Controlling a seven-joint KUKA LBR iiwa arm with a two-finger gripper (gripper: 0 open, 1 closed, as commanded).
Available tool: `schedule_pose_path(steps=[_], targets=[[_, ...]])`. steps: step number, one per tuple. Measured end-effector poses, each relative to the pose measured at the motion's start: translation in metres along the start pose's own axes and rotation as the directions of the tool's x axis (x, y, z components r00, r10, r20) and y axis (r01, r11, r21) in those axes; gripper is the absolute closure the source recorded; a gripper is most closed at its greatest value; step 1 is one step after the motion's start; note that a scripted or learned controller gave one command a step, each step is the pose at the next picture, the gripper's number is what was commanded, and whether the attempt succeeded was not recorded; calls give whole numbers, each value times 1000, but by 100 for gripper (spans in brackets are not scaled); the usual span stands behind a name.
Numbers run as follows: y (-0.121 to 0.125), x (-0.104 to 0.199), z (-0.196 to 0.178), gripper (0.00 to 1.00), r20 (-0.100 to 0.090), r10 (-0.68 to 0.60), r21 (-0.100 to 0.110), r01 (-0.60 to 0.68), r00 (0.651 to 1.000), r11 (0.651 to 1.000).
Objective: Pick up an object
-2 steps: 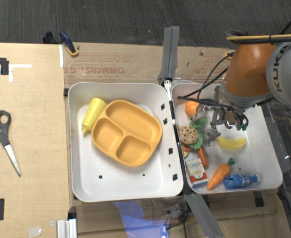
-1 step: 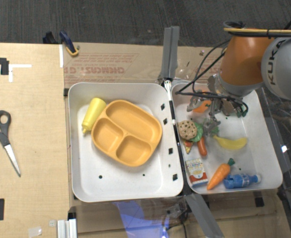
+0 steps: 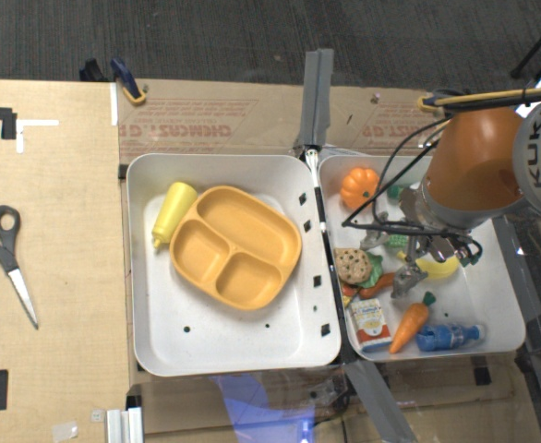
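— Where do we stand?
— Our end effector point(image 3: 416, 264) hangs over the right bin point(image 3: 506, 289); we cannot tell its state.
— Nearest object?
— The carrot point(image 3: 409, 326), just toward the surface's front edge, its long axis slanting toward the front-left corner, beside the blue bottle point(image 3: 448, 337).

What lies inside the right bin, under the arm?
Inside the right bin: a small pumpkin, cookie, carton, carrot, blue bottle and a yellow piece. The gripper and wrist cover whatever sits beneath them; green bits poke out.
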State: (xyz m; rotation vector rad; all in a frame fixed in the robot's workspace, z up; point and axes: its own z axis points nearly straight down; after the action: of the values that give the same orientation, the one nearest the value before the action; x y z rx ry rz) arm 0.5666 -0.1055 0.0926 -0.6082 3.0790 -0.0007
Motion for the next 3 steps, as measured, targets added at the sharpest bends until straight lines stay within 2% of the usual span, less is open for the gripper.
schedule_pose_path(steps=[1,2,3], targets=[[-15,84,-4,0,13,-62,9,62,998,998],[23,22,0,0,2,23,-1,-23,1000,1000],[-29,25,-1,0,2,-144,1,144,990,990]])
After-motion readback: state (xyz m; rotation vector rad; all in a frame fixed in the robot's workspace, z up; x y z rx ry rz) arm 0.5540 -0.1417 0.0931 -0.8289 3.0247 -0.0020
